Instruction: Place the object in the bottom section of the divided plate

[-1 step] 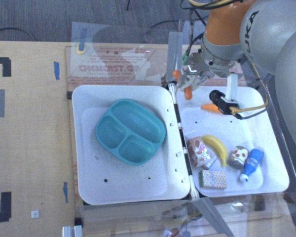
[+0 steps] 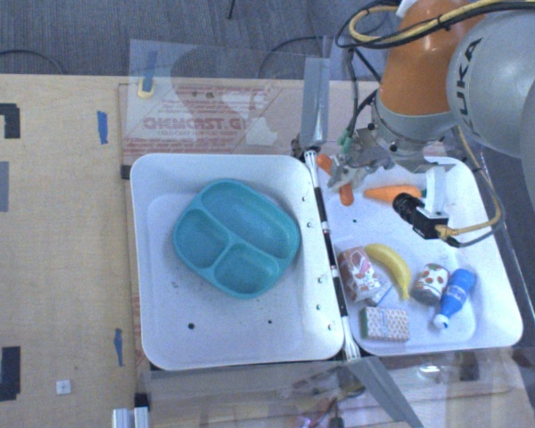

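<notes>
A teal divided plate lies in the left bin, with three sections and nothing in any of them. My gripper hangs low over the top left corner of the right bin, close to the wall between the bins. A small orange piece shows just below the gripper, and another orange bit lies to its left. I cannot make out whether either is held. An orange carrot lies just right of the gripper.
The right bin also holds a banana, a printed pouch, a red-and-white can, a blue bottle and a flat packet. A black cabled part of the arm hangs over the bin.
</notes>
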{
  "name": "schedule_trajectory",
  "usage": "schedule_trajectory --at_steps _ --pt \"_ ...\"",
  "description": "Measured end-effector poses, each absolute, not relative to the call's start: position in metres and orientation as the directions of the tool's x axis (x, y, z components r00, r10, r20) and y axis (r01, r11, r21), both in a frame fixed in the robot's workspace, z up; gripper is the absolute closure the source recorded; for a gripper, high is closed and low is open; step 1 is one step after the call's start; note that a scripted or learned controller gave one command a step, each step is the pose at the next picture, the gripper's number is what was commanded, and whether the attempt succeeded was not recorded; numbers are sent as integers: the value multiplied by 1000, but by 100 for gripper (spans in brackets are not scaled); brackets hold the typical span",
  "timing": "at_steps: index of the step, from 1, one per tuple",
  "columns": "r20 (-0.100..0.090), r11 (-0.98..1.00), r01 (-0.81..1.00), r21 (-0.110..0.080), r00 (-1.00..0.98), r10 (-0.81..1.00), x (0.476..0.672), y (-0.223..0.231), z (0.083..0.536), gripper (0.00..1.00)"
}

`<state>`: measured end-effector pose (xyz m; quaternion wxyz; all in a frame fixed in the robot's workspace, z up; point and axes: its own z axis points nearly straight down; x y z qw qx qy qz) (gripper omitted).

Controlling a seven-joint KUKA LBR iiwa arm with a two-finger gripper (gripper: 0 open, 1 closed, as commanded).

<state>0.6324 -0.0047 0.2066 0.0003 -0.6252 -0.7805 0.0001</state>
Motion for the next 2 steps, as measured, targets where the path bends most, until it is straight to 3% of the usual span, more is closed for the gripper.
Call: schedule_trajectory --at_steps 1,2 --pt "1 85 996 -2 -85 996 607 55 187 100" --pt "-1 38 999 2 -38 999 637 29 229 100"
